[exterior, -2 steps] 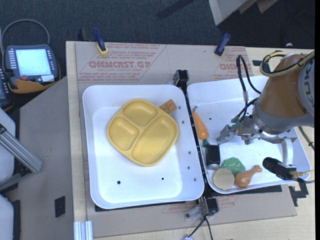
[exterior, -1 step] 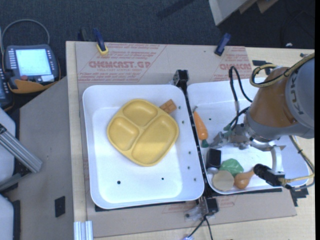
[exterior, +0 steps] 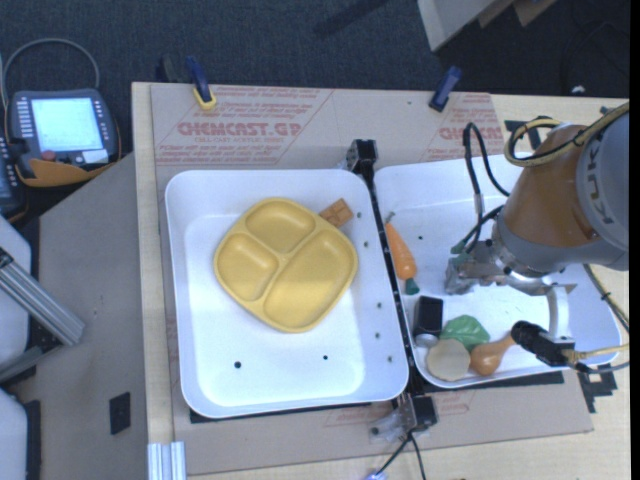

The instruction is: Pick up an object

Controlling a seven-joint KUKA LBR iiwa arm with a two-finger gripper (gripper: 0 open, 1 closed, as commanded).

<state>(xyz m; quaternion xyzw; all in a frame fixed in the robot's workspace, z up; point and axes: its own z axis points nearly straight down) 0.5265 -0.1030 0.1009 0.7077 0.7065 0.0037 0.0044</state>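
- The gripper (exterior: 462, 274) was seen low in the right bin (exterior: 440, 190); its finger state could not be told.
- A carrot (exterior: 401, 253) was lying against the bin's left wall.
- Open floor was left at the far end.

A divided plate (exterior: 286, 264) lies in the left bin (exterior: 190, 298). In the right bin (exterior: 430, 183), a carrot (exterior: 401, 253) lies along the left wall, behind a small block (exterior: 429, 315).

grey arm (exterior: 560, 208) low, gripper (exterior: 465, 273) pointing left
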